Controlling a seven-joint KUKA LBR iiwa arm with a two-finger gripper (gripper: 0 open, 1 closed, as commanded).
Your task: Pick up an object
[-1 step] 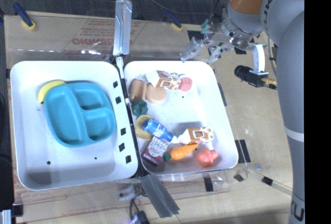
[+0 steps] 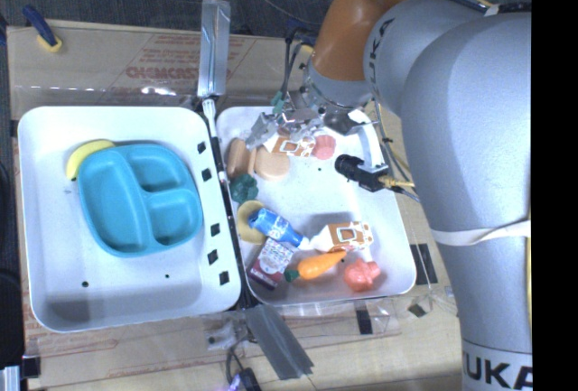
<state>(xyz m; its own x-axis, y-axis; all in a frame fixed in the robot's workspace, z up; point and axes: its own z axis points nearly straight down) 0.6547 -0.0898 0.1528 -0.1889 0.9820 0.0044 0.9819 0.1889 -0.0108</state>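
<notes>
Two bins (image 2: 36, 200); blue tray (image 2: 140, 198) left, toys right

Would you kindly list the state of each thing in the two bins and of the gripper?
Blue tray: upright in the left bin, compartments bare.
Banana: lying partly under the tray's far-left corner.
Carrot: lying on its side in the right bin.
Blue can: lying on its side.
Gripper: low over the right bin's far end.
</notes>
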